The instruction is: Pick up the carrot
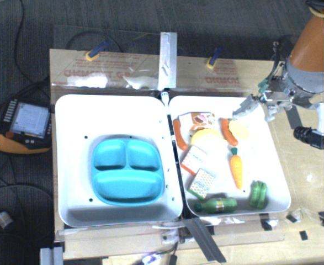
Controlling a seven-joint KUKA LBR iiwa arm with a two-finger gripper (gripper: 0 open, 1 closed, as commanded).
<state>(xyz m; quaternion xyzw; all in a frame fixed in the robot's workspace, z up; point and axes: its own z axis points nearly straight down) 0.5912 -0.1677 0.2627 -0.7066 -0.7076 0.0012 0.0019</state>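
With our pincer [255, 105] poised at the right bin's [280, 170] far right corner, its spread impossible to tell, we should descend squarely across the carrot [236, 170], lying lengthwise near the bin's right wall, avoiding the green pepper [258, 194] beside its tip.

My bench [294, 159] is light wood with two shallow white bins sat right next to each other, left bin [73, 164] and right bin [275, 164]. Clear plastic sheet [123, 73] clipped along the back edge.
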